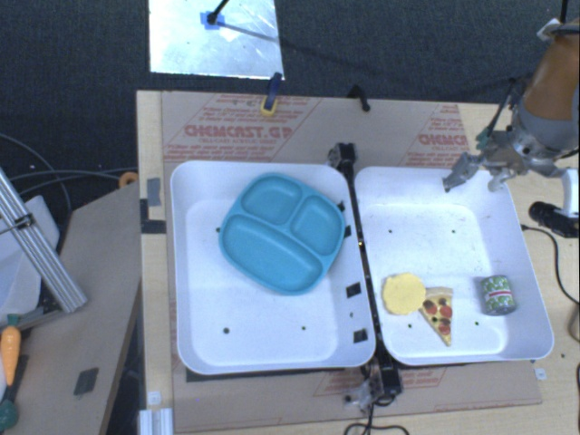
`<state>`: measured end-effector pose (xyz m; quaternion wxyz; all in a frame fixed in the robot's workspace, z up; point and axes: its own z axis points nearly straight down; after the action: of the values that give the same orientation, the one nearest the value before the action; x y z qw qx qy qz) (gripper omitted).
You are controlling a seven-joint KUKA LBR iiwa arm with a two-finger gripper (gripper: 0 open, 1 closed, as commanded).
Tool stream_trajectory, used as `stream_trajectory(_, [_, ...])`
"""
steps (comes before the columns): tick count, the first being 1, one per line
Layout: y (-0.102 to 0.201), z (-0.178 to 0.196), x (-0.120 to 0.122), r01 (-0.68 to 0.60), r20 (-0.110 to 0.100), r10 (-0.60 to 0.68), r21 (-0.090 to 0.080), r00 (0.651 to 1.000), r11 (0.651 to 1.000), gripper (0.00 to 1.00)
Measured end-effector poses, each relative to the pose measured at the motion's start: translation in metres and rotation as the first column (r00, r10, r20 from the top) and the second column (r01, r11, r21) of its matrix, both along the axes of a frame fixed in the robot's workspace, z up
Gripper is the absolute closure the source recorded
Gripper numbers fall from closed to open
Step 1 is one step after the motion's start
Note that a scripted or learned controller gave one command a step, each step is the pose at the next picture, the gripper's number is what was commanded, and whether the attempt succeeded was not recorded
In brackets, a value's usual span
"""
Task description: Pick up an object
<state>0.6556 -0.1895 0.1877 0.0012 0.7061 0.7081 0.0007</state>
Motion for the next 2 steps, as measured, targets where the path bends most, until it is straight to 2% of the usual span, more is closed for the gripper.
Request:
stream_trajectory(1, [-0.003, -0.069, -0.086, 0.005, -0.013, -0.005, 0.004, 1.0, 1.0, 0.0])
stream_trajectory(2, [0.072, -0.023, -0.073, -0.008, 0.003, 0.008, 0.002, 1.0, 1.0, 0.0])
